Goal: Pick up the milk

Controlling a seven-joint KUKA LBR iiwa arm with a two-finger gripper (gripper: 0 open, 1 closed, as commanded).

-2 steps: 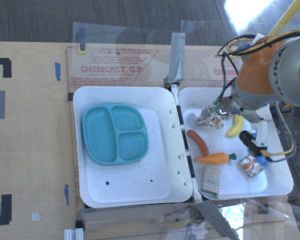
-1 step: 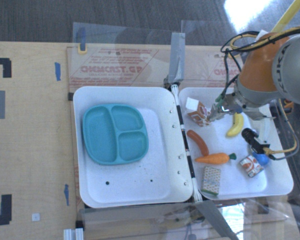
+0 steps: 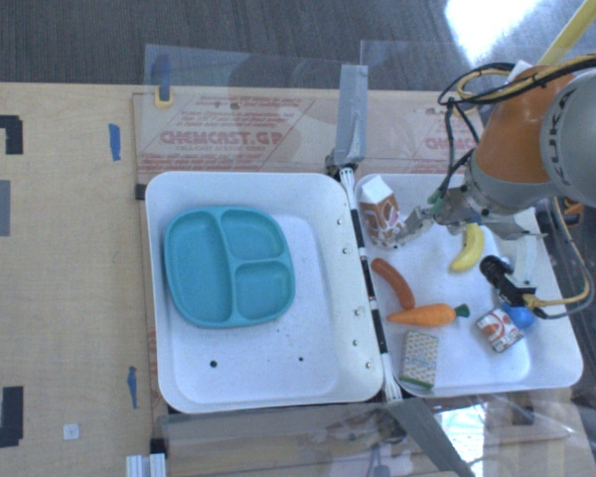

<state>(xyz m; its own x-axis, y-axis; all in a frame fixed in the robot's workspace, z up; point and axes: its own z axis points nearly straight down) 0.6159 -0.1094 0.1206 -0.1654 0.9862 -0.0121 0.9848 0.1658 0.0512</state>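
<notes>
Milk (image 3: 379,210), a small carton with a white gabled top and brown printed sides, is standing at the far left corner of the right bin (image 3: 556,366), close against the wall that is dividing it from the left bin (image 3: 179,366). The gripper (image 3: 417,223) is sitting just beside the carton's right side, low over the bin floor, and whether it is open, closed or gripping cannot be told at this slant; the carton is not visibly clamped. A sausage (image 3: 392,282) is lying just in front of the carton, with a carrot (image 3: 427,315) beyond it, a banana (image 3: 467,248) to the gripper's right and a cracker-like packet (image 3: 419,358) near the front edge. A teal divided plate (image 3: 228,266) is resting in the left bin.

Judging from this, the risk is crowding: the carton is hugging the wall, so a finger may be landing on top of it or tipping it over rather than straddling it, and a sideways approach could be pushing it harder into the corner.
</notes>
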